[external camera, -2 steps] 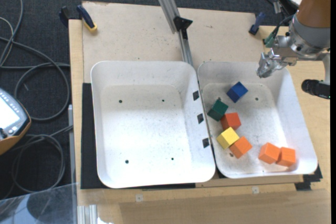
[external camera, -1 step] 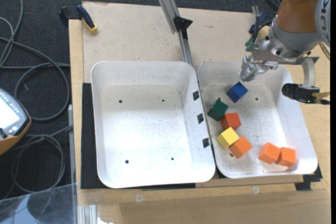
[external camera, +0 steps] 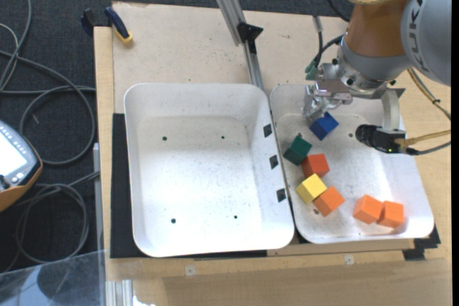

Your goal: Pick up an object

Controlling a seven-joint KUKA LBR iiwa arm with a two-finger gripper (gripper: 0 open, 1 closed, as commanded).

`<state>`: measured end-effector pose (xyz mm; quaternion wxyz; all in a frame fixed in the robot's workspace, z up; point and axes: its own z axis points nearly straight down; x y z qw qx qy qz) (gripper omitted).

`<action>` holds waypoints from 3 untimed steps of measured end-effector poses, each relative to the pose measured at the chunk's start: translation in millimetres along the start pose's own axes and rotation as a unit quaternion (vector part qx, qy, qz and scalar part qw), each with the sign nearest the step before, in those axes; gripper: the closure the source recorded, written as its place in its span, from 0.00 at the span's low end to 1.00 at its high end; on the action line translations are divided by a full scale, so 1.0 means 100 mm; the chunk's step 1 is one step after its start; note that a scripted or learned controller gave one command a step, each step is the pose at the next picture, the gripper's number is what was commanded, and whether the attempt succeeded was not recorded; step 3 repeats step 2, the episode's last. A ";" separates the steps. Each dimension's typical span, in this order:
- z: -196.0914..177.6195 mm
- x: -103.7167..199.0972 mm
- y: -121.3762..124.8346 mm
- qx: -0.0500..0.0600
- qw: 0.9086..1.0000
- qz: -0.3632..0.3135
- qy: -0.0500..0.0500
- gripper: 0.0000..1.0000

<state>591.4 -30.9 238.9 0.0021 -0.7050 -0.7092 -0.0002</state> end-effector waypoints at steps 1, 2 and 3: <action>0.00 0.62 -0.13 0.000 1.000 -0.001 0.000 1.00; -0.06 1.08 -0.19 -0.002 1.000 0.000 0.000 1.00; -0.06 1.08 -0.19 -0.002 1.000 0.000 0.000 1.00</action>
